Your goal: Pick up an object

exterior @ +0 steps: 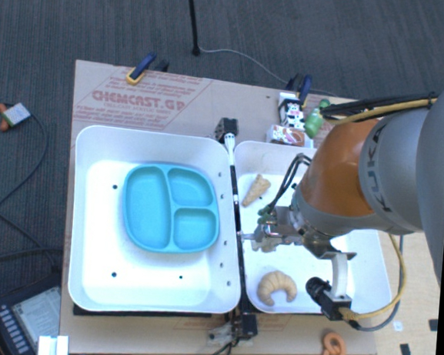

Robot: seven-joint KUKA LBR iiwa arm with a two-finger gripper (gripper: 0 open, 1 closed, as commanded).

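In the right white bin (375, 279), a tan croissant (276, 286) lies near the front edge and a small pale cone-shaped pastry (256, 189) lies near the back left. My gripper (269, 235) hangs low over the bin's left side, between the two pastries and touching neither. The grey and orange arm covers much of the bin to the right. A blue three-compartment plate (171, 208) rests in the left white bin (90, 277).
The bins sit on a brown board (144, 100) with clamps at its back edge. A small box with a green item (296, 125) stands behind the right bin. An orange ring (334, 348) lies on the board's front right. Cables run over the dark floor.
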